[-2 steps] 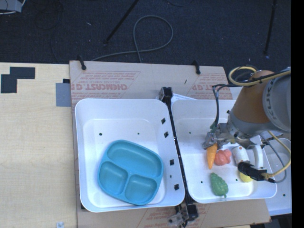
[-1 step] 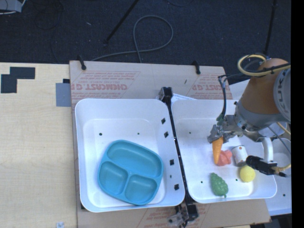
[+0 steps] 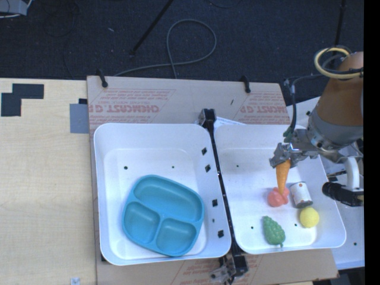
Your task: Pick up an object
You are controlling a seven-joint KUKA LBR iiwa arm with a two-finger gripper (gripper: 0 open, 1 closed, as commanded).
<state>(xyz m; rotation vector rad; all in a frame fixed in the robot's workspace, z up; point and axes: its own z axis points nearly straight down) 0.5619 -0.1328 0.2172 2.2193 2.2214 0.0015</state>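
Jaws (image 3: 285, 157) pinching carrot (image 3: 282, 176) by thick top end, lifted over right bin (image 3: 249, 159), tip near pink toy (image 3: 276, 198). Prob. light, stiff, slick plastic; tapered, so grip thick end.

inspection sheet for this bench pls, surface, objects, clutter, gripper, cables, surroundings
surface: two white bins side by side, left bin and right bin, on a cardboard sheet.
job's things: orange carrot hanging point-down from the gripper; pink piece, small can, yellow ball and green piece in the right bin.
clutter: blue divided tray in the left bin.
gripper: gripper over the right bin, closed on the carrot's top.
cables: loops on the dark floor behind the bench.
surroundings: wooden tabletop at left.
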